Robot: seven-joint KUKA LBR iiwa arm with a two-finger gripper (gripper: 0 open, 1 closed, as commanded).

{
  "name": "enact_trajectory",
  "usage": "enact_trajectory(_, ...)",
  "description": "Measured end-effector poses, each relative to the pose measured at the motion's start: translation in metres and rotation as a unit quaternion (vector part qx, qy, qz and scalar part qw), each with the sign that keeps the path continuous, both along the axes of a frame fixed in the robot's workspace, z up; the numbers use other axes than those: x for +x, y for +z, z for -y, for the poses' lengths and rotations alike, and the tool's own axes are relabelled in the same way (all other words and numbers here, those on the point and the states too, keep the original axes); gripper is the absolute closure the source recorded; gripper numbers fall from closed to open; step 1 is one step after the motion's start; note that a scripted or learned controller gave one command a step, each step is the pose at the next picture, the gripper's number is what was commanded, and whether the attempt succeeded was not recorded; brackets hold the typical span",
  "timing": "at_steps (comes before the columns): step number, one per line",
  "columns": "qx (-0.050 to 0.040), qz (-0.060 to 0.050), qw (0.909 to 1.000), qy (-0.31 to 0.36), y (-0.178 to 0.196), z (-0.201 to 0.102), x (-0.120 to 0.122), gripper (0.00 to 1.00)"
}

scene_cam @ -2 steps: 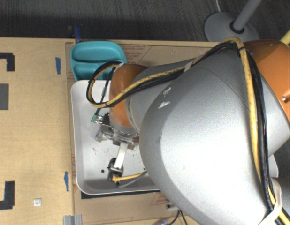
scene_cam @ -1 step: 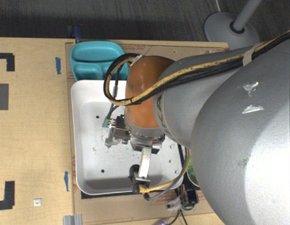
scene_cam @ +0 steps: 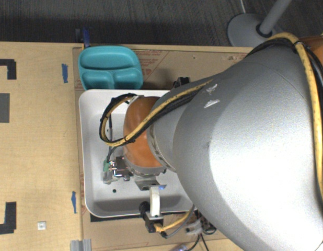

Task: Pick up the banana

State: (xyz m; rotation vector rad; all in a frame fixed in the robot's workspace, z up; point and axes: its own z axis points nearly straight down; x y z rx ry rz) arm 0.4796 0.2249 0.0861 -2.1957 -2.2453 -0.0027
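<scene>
Grey and broad, our arm [scene_cam: 245,140] lies nearest the lens and covers the right half of the view, reaching in from the right and narrowing toward the orange band [scene_cam: 138,135] above the wrist. Below that band, at the wrist's lower left, some small metal parts of the gripper [scene_cam: 115,170] stick out over the floor of the white bin [scene_cam: 91,156]. Whether the gripper is spread or closed we cannot tell, since the wrist hides its tip. We see nothing held by it.

Where the banana lies we cannot tell; the arm and wrist stand over most of the bin.

A black and yellow cable [scene_cam: 106,120] loops out from the wrist on its left side and runs back along the arm. A small white piece [scene_cam: 154,202] hangs at the bin's near rim, just under the wrist.

Touching the bin's far rim sits a teal plastic object [scene_cam: 110,67] with two shallow hollows. The tan bench [scene_cam: 36,140] spreads to the left and bears blue tape marks [scene_cam: 65,73] and black corner marks [scene_cam: 7,69]. Beyond the bench, on the dark floor, stands a round grey base [scene_cam: 245,30] with a pole rising from it.
</scene>
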Motion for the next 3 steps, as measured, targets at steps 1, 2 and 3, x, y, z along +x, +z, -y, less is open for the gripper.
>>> enact_trajectory(1,0.0021,0.002,1.0,0.0,0.011,-0.002,0.001,1.0)
enact_trajectory(2,0.0023,0.002,1.0,-0.001,0.02,-0.003,0.001,1.0)
enact_trajectory(3,0.0025,0.002,1.0,-0.001,0.03,-0.003,0.001,1.0)
